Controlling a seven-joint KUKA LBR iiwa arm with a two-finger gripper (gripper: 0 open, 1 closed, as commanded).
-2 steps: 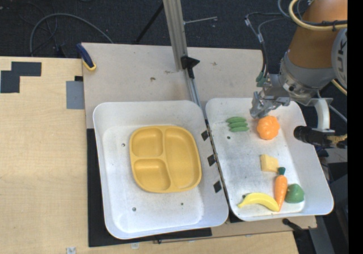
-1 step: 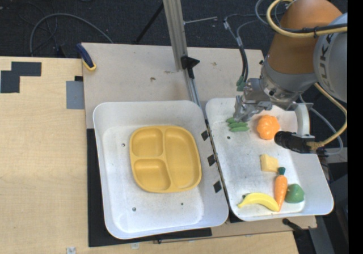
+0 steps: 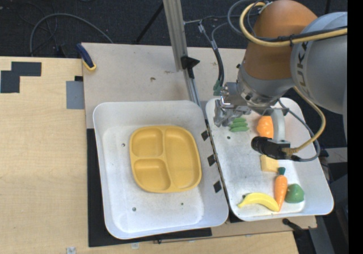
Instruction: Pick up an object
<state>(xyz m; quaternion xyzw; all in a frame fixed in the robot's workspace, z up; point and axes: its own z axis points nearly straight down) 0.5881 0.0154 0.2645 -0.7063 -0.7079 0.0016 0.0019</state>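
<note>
My gripper (image 3: 224, 118) hangs over the far left part of the right bin (image 3: 241, 185), just left of a green bean pod (image 3: 239, 126). The arm's orange band and grey body cover the bin's far end. Further toward the near end lie an orange fruit (image 3: 264, 127), a yellow cheese wedge (image 3: 269, 163), a carrot (image 3: 280, 187), a green lime (image 3: 294, 193) and a banana (image 3: 260, 201). Nothing shows between the fingers.
The left bin (image 3: 113, 202) holds a yellow divided plate (image 3: 165, 157). A metal post (image 3: 174, 23) rises behind the bins. A black cable clip (image 3: 271, 146) hangs from the arm over the right bin. Black brackets sit between the bins.
</note>
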